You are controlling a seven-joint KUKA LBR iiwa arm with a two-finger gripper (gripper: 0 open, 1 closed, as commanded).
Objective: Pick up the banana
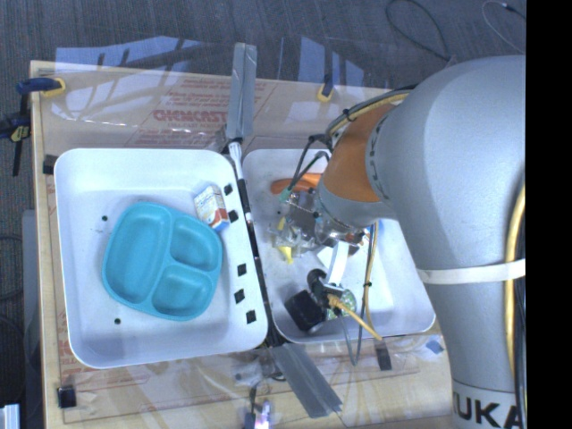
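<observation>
The grey arm's gripper [299, 226] is down in the right white plastic bin [407, 307], apparently working at the small yellow banana [286, 252], which shows just beside and below it near the bin's left wall. Whether anything is grasped can't be told: the wrist hides that. The left bin [76, 195] holds a glossy moulded blue compartment plate [161, 260] and a small printed carton [210, 206].

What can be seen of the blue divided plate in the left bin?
The light blue plastic divided plate lies flat on the floor of the left white bin, turned at a slant. It has three compartments and rounded corners. A small white and orange box sits at its upper right edge; whether they touch is unclear.
</observation>
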